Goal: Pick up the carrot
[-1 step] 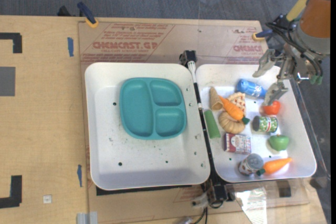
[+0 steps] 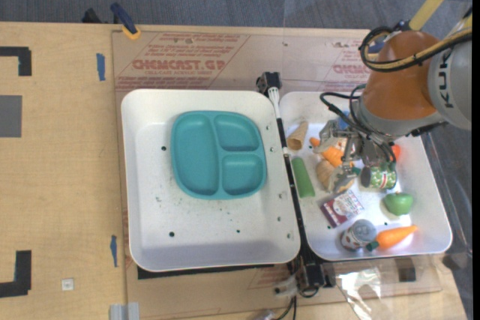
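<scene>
Carrot (image 2: 394, 236) lies in the right bin (image 2: 441, 215), near its front right corner, orange w/ the tip pointing to the right edge, and it touches or nearly touches a small round tin (image 2: 360, 233) on its left. Pincer (image 2: 358, 158) hangs lower than the orange band of the arm (image 2: 397, 71), over the middle of the same bin, well apart from the carrot; how far it is open I cannot tell, the metal parts blur together w/ the things under it, and no object is seen clearly between them. Around the pincer there is a cluster: an orange piece (image 2: 331, 156), a green can (image 2: 379, 177) just beside on the right, a small red thing (image 2: 395, 153) behind that. A green apple-like fruit (image 2: 398, 202) sits betw. the can and the carrot. A dark red packet (image 2: 342, 207) lies left of the fruit, a long green stick (image 2: 303, 177) lies along the left wall of the bin, and a tan cone-like item (image 2: 298, 135) is above it. The left bin (image 2: 142, 183) carries a teal plate (image 2: 219, 154) w/ three compartments, approx. in its centre. Both bins stand on the counter (image 2: 60, 161), on a brown cardboard sheet (image 2: 187, 56) w/ red print.
</scene>
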{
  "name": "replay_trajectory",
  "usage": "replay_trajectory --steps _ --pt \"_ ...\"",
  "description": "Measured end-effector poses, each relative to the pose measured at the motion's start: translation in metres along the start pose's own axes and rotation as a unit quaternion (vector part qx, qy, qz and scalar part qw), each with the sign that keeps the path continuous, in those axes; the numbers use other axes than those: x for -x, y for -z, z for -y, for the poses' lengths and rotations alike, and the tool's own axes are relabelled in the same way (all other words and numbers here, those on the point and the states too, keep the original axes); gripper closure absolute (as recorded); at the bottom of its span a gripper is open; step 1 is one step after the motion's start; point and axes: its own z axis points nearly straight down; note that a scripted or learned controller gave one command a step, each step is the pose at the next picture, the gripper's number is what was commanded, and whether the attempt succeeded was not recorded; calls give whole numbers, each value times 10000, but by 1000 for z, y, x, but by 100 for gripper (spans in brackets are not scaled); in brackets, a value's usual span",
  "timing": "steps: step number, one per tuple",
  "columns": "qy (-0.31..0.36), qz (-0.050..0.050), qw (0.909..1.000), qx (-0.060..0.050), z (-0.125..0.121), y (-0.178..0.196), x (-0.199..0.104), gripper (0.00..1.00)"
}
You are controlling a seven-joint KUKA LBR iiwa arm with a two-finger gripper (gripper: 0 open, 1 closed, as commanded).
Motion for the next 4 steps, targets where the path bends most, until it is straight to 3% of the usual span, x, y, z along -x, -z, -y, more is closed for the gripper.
replay_trajectory --steps 1,2,3,4 --pt "9 35 10000 2 -2 11 2 100" --pt "11 27 10000 4 -2 10 2 0" --pt "-1371 15 9906 6 -5 -7 -46 0" --pt "-1360 84 9907 2 -5 6 -41 100"
